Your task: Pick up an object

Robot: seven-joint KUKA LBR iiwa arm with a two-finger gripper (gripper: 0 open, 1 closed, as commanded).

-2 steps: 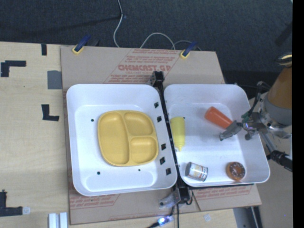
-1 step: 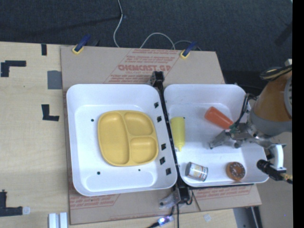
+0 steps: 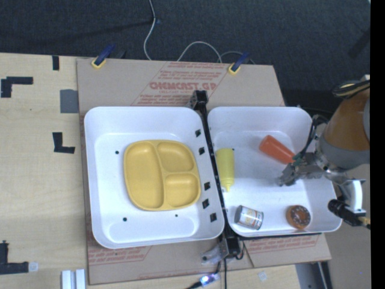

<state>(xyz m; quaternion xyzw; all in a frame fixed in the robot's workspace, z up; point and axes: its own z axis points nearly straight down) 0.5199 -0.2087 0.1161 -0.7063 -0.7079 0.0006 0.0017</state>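
The right bin (image 3: 258, 118) holds a yellow bottle-shaped toy (image 3: 225, 168) along its left wall, an orange-red carrot-like piece (image 3: 275, 149) toward the back, a small silver can (image 3: 248, 217) lying at the front, and a brown doughnut (image 3: 298, 217) at the front right. My gripper (image 3: 290, 176) reaches in from the right, low over the bin floor just right of the carrot piece's near end. Nothing shows between its fingers.
The left bin (image 3: 102, 125) carries a yellow divided plate (image 3: 161, 174) in its middle. A black hinge strip (image 3: 206, 161) runs between the bins. Cardboard (image 3: 180, 83) lies under both, with a white cable (image 3: 150, 29) behind.
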